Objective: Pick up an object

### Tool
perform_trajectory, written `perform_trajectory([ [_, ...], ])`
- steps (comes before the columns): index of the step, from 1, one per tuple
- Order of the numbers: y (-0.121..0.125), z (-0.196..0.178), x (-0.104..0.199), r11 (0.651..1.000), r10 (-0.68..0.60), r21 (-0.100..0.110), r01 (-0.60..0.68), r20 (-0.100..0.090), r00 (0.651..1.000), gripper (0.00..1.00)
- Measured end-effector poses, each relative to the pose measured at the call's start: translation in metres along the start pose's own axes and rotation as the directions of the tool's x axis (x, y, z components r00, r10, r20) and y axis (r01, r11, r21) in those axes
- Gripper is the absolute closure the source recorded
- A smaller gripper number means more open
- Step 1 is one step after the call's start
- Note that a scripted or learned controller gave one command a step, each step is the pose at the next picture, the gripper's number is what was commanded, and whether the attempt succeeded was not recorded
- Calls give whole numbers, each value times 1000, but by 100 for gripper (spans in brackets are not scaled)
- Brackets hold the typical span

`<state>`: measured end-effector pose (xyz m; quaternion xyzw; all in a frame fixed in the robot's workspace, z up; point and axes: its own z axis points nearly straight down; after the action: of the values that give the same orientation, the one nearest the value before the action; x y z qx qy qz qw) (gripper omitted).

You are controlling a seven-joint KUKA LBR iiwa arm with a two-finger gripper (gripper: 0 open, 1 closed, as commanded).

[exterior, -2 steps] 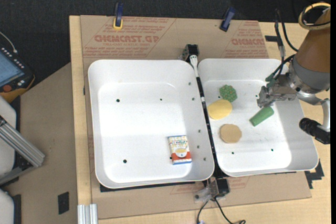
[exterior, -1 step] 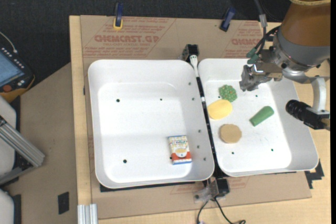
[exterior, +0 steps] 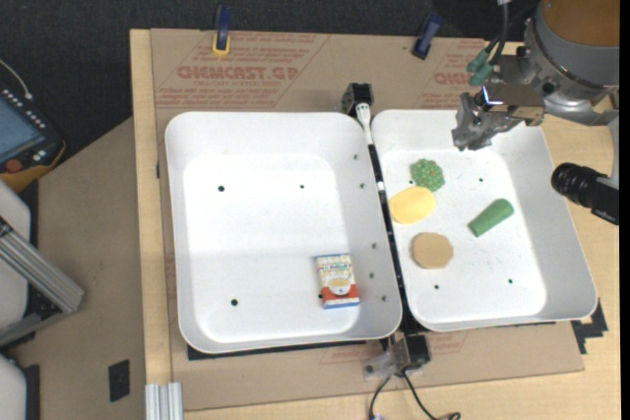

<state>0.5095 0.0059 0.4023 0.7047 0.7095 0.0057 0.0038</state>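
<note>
Jaws (exterior: 477, 135) hovered over right bin's (exterior: 551, 300) far edge; grip state unclear. Green lump (exterior: 427, 174), yellow piece (exterior: 411, 205), tan disc (exterior: 431, 251), green cylinder (exterior: 490, 217) lay below. Small carton (exterior: 337, 281) near in left bin (exterior: 197, 241).

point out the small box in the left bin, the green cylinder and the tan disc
small box (exterior: 337, 281): camera view, on its printed top face.
green cylinder (exterior: 490, 217): camera view, on the middle of its side.
tan disc (exterior: 431, 251): camera view, on the centre of its flat top.
</note>
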Motion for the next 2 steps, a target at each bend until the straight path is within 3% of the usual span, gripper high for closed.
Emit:
perform_trajectory([
  [1, -26, -65, 64, 1000, -1, 4, 1, -1, 1000, 100],
  [2, -28, -137, 79, 1000, 5, 4, -5, 0, 1000, 100],
])
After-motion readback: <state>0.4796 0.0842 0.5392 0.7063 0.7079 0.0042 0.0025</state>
